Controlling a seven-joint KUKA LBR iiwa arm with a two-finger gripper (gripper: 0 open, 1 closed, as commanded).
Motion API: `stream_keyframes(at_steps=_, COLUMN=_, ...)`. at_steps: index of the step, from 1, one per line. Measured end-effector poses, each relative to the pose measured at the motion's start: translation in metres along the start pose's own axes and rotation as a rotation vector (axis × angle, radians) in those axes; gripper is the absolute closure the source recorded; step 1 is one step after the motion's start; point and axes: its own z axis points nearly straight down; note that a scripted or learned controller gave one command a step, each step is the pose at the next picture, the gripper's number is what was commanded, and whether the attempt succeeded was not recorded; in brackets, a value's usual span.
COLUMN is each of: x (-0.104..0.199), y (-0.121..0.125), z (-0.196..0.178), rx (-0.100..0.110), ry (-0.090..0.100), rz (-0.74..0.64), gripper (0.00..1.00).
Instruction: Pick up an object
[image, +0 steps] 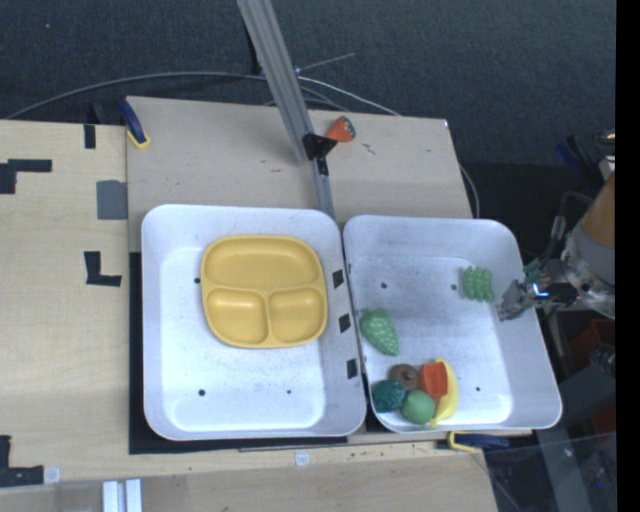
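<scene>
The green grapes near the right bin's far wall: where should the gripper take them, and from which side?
Grip the green grapes across their narrow middle, coming straight down. They lie alone, apart from the right bin wall, with bare floor on both long sides for fingers.

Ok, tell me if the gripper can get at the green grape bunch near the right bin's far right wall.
Probably yes. The gripper sits at the right bin's right rim, close beside the green grape bunch, which lies alone on bare floor. The nearby wall might crowd the fingers a little.
</scene>
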Motion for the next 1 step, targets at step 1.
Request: stream_keyframes(at_steps=1, x=0.0585, y=-0.0002, z=-0.0107, rx=0.004, ry=0.004, rz=-0.006, gripper=1.0)
